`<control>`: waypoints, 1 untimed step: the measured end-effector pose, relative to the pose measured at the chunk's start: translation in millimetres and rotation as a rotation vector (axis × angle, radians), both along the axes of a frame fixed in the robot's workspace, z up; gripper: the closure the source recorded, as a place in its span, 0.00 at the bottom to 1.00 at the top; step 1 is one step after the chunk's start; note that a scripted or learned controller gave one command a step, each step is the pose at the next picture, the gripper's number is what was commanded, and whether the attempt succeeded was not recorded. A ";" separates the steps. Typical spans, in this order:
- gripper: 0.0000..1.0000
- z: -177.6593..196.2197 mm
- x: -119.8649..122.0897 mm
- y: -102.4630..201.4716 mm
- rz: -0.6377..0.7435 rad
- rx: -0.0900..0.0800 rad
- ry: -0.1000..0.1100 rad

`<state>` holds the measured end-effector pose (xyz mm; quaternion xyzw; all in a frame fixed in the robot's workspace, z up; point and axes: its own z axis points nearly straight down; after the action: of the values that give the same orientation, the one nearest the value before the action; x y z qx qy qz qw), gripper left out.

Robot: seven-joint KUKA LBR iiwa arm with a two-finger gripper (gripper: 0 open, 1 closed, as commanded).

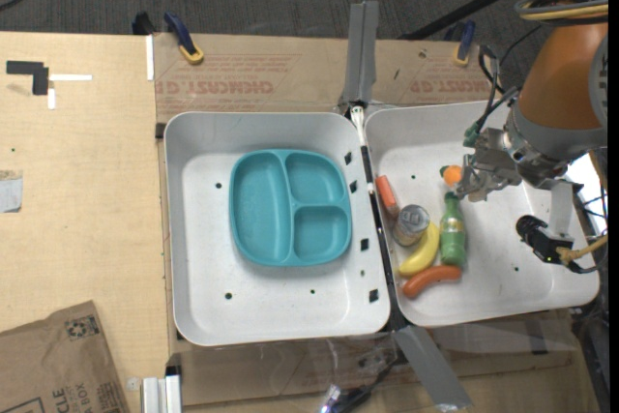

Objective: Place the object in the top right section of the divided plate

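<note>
tool [476, 179] hangs over the right bin, just right of the bottle [452, 232] top; can't tell how wide it is; bottle stands long-axis toward the near rim, banana [421, 251] and can [412, 221] on its left; plate [290, 207] sits well left, so it's a long haul that way

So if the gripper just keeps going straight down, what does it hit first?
Probably the green bottle or the small orange piece beside it; the gripper hovers over them, though depth is unclear.
</note>
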<state>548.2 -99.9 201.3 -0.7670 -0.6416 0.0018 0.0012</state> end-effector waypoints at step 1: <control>1.00 -11.2 12.9 91.6 0.110 0.000 0.000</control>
<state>561.1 -8.3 190.1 -0.7306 -0.6828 0.0021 0.0009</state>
